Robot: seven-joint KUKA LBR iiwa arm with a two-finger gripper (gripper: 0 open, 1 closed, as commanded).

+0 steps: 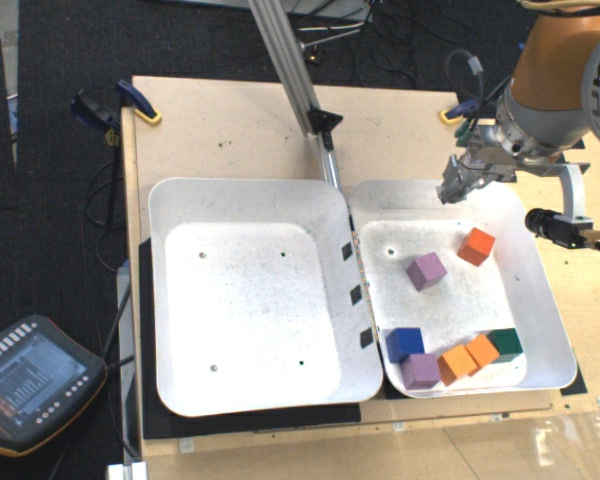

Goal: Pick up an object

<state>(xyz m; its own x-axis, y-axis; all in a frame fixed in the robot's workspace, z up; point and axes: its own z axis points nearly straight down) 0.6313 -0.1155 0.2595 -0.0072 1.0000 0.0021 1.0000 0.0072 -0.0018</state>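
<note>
The right bin (540, 298) holds several small blocks. An orange block (476, 246) lies near its far right side, with a purple block (426, 270) just left of it. Along the near edge sit a blue block (405, 343), a second purple block (420, 370), two orange blocks (469, 357) and a green block (505, 344) in a cluster. My gripper (454, 188) hangs above the bin's far edge, up and left of the lone orange block, with nothing seen between its fingers.
The left bin (170, 268) lies beside the right one. A slanted metal pole (285, 53) crosses the bench's back and ends between the bins. Clamps (140, 103) grip the board's far corners. A teach pendant (30, 378) lies at lower left.
</note>
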